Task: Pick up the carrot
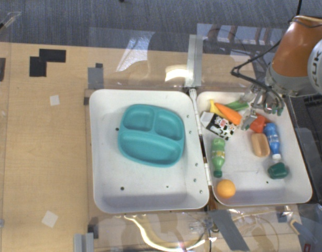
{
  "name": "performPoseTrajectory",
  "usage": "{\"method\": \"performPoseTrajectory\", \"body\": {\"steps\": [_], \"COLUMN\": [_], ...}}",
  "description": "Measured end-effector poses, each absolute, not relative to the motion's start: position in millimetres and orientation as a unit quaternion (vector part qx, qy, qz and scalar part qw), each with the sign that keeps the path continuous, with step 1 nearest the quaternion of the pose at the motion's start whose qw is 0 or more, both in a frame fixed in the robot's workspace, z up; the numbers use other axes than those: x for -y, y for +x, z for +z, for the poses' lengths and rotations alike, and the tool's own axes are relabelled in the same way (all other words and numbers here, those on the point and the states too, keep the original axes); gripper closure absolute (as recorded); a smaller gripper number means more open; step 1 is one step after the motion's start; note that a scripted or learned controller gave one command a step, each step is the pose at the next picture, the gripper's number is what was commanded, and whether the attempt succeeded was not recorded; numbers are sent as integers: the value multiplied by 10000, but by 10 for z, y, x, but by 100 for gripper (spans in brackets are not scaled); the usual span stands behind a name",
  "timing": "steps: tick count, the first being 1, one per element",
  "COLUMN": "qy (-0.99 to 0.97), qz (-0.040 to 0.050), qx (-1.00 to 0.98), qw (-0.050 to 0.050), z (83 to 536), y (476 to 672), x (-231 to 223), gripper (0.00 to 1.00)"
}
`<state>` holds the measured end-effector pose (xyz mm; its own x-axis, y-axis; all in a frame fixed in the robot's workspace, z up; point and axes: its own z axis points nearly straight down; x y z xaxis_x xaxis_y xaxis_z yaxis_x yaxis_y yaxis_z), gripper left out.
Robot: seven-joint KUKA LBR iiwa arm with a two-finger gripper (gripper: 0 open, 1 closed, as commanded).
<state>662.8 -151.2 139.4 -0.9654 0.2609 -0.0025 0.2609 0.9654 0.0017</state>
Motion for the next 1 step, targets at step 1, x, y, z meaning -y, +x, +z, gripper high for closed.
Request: {"method": "performPoseTrajectory", "body": {"steps": [1], "qy": [1258], "qz": [-36], "qx": [-9920], "qw": [100], "z": [1160], "y": [6685], "x": [1296], "gripper": [0]}}
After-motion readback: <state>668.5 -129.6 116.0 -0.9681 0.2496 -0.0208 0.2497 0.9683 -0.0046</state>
